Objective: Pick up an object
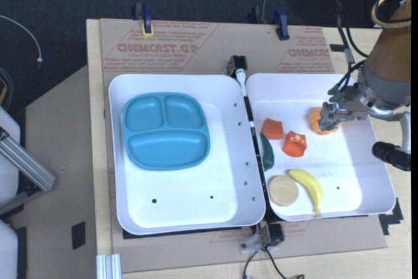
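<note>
The arm (pixel 392 68) hangs over the right bin (pixel 366 206) at three o'clock, its gripper (pixel 330 115) low over an orange piece (pixel 320 122) that lies directly under it. Whether anything is actually gripped, I cannot tell. Across in the left bin (pixel 176 212), a blue divided plate (pixel 166 131) sits well apart. At eight o'clock from the gripper lie two red blocks (pixel 272 129), then a banana (pixel 308 187) running toward five o'clock beside a tan disc (pixel 283 191).
</note>
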`<act>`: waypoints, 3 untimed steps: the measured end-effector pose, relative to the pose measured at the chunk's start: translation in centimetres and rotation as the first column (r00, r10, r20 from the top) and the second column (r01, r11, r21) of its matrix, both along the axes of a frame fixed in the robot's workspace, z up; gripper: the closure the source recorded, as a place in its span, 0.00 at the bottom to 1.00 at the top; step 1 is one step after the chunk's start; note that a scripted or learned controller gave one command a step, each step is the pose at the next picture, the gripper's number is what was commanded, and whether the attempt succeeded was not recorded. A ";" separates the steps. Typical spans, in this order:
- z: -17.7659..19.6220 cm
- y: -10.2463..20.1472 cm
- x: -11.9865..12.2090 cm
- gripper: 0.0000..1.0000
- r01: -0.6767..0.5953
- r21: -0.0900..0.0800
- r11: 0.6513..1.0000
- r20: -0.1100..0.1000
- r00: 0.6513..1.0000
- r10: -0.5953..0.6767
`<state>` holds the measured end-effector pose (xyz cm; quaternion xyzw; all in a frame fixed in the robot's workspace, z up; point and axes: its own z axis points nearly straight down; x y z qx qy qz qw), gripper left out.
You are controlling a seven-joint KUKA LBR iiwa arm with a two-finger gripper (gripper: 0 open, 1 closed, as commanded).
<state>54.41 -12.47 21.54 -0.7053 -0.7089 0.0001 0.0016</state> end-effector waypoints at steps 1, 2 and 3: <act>-0.2 4.6 2.4 1.00 0.000 -0.002 1.000 0.005 1.000 0.000; -1.0 9.8 3.9 1.00 0.000 -0.002 1.000 0.005 1.000 0.000; 0.5 15.0 4.7 1.00 0.002 -0.002 1.000 0.006 1.000 -0.002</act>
